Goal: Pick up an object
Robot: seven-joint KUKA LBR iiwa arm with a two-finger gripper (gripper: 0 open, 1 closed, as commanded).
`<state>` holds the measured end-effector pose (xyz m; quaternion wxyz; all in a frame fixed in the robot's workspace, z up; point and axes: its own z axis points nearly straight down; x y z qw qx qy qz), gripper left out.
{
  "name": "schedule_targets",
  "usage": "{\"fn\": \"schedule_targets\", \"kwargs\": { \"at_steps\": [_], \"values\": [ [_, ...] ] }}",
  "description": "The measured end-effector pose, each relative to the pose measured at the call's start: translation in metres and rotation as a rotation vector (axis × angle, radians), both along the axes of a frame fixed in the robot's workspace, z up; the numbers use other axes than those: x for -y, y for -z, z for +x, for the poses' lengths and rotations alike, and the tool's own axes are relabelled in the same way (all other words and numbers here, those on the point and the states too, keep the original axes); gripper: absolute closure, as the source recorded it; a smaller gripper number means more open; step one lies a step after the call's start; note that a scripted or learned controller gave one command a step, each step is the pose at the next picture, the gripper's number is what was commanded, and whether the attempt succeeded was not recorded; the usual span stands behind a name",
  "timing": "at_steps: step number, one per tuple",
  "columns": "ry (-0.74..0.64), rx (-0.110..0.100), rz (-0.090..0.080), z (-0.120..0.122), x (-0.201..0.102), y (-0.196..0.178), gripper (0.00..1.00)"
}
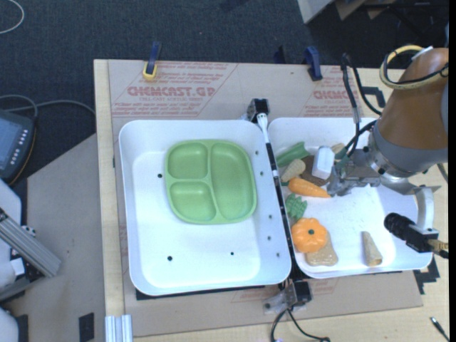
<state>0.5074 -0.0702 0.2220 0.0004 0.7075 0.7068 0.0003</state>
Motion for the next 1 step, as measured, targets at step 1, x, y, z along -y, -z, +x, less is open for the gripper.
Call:
{"fn": "schedule_targets", "kwargs": {
  "at_steps": [1],
  "values": [
    [-0.002,0.001,0.000,0.0091,-0.0006,0.0034,1.00]
  ]
}}
